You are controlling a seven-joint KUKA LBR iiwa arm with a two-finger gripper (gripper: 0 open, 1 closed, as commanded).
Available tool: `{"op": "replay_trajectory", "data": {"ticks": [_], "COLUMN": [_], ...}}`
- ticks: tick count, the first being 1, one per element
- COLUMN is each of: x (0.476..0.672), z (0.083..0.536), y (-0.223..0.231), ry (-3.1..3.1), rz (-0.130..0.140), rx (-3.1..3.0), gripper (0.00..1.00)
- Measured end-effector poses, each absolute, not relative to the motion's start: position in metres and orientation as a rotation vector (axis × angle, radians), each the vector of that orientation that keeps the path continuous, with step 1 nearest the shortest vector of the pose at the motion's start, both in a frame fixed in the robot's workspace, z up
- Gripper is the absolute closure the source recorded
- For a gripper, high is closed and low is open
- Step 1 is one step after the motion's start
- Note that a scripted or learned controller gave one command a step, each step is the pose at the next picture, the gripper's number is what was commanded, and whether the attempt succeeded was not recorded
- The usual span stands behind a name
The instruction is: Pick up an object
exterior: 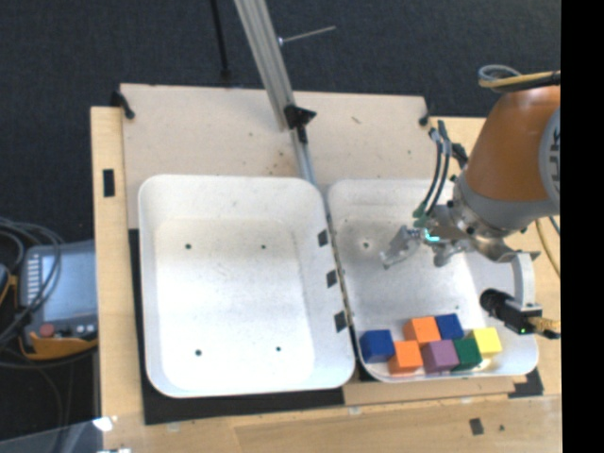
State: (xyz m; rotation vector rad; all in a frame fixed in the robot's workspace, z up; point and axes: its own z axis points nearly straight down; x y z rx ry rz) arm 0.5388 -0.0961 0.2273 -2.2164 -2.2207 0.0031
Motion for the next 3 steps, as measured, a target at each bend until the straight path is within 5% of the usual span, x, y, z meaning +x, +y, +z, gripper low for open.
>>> {"op": "replay_trajectory", "data": {"ticks": [1,3], "x": [0.540,0.539], "z": [0.230,0.139], "y": [-0.096,-0.111], "ry": [-2.220,-2.216], "rz": [-0.002,0.007], "rx": [-2.223,-2.222], "gripper": [0.00,0.00]}}
